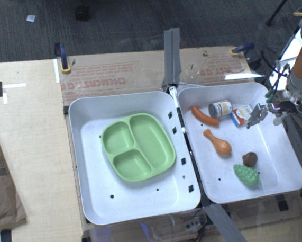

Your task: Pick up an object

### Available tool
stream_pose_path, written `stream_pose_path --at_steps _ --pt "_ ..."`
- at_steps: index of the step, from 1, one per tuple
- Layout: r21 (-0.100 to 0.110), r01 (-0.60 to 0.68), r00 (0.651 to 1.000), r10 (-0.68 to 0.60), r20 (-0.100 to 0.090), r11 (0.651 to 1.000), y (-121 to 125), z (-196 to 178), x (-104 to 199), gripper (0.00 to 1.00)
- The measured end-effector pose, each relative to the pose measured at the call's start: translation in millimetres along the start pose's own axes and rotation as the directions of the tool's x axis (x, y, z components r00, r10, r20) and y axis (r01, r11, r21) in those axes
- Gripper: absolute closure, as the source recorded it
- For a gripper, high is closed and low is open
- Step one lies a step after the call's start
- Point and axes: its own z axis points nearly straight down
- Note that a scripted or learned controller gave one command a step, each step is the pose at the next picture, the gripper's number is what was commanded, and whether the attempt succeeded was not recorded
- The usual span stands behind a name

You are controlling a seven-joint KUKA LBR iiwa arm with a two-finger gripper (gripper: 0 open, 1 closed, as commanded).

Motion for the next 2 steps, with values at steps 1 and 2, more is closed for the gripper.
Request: stream_pose_path --at_steps 1,2 --pt "0.001 0.083 0.997 -0.083 0.0 0.997 28.3 100.4 62.6 0.0" --pt "-0.001 0.085 0.996 -0.085 0.0 0.996 -6.0 115.0 86.8 0.0"
